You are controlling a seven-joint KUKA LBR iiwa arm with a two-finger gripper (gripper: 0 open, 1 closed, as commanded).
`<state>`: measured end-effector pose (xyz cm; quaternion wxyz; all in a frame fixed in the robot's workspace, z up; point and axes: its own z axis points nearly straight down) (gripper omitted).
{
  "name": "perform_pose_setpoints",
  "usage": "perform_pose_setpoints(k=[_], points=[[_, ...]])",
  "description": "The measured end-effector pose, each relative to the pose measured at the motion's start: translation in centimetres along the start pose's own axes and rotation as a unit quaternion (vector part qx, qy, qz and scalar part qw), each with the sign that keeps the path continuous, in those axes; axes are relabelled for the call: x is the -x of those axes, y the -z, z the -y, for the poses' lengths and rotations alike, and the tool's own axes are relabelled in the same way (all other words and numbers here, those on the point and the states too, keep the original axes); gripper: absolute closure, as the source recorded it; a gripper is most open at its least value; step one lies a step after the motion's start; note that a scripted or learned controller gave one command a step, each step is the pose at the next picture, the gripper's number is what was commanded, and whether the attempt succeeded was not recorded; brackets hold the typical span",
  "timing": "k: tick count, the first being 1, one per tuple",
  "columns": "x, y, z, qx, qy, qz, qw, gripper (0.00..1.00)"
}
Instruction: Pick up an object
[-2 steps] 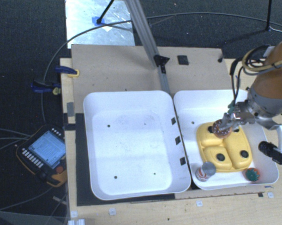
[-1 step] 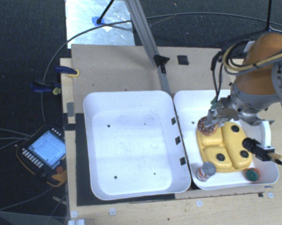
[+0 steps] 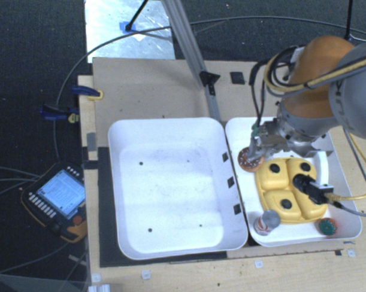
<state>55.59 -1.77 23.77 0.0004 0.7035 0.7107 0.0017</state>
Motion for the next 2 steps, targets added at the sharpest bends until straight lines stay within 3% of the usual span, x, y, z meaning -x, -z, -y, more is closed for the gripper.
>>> perform_pose_setpoints(k=[1,2], points=[[-5.6,0.1,0.6,-0.001,0.0,0.0,1.0,1.0],[-11.7,0.1,-0.7,0.0,0.001,-0.001,1.0,1.0]])
